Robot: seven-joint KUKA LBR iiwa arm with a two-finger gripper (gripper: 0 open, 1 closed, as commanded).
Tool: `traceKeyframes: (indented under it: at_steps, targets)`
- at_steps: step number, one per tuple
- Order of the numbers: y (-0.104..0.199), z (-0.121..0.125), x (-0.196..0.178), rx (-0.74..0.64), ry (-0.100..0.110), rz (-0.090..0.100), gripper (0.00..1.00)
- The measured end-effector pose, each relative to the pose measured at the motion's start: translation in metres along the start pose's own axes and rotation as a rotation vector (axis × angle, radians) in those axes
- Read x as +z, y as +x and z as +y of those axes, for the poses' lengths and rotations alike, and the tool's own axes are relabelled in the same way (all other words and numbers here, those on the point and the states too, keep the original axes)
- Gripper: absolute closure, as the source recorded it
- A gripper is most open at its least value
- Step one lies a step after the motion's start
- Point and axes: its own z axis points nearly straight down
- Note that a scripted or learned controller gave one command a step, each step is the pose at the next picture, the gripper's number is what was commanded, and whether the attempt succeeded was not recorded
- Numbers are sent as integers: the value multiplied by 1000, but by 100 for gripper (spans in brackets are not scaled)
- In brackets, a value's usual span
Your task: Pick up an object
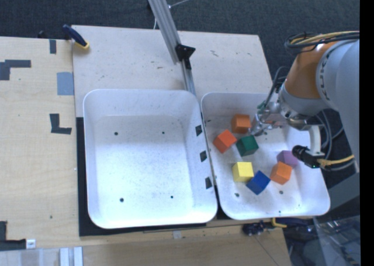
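Gripper (261,125) is low in the right bin (310,200) beside the orange block (240,123); jaw state cannot be told. Nothing lifted; pickup outstanding.

Two bins sit side by side on the bench (146,54), the left bin (93,142) touching the right bin (310,197). All the blocks (248,154) lie in the right bin, clustered near its middle, with the gripper (261,125) just above the rear of the cluster. A rail (163,16) slants across the bench behind the bins, ending where they meet.
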Motion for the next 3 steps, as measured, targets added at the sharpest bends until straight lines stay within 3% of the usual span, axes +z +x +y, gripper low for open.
traceKeyframes:
  at_steps: [3]
  targets:
    - [3, -10, -182, 1, -9, -2, 100]
